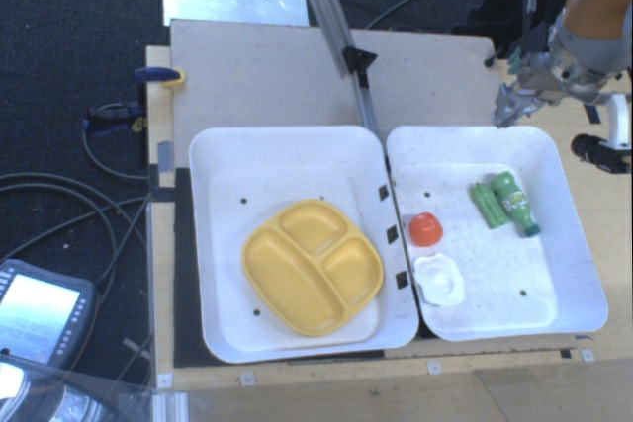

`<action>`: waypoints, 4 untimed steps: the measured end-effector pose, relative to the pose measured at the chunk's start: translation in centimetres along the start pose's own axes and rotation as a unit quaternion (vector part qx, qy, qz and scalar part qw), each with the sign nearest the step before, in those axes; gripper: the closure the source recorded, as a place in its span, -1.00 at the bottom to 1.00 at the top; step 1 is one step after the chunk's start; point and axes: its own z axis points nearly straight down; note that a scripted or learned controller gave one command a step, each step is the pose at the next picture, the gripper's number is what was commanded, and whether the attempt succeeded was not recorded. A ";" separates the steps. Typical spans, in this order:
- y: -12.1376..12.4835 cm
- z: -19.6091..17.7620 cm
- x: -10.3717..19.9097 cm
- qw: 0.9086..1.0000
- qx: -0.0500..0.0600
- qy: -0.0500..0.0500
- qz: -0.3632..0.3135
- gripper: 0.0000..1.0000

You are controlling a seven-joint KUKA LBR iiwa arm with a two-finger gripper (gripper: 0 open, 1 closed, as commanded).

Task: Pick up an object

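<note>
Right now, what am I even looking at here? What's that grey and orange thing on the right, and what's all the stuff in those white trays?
You are looking down at a slant from one camera fixed above a bench. The grey and orange thing is a robot arm reaching in from the right; its gripper hangs over the far edge of the right bin, with nothing seen in its grasp. The left bin holds a yellow divided plate. The right bin holds a green bottle beside a green block, a small orange-red object and a small white cup. Its job is to pick one up.
</note>
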 end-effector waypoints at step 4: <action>-7.9 0.8 18.1 1.000 0.005 0.002 0.000 1.00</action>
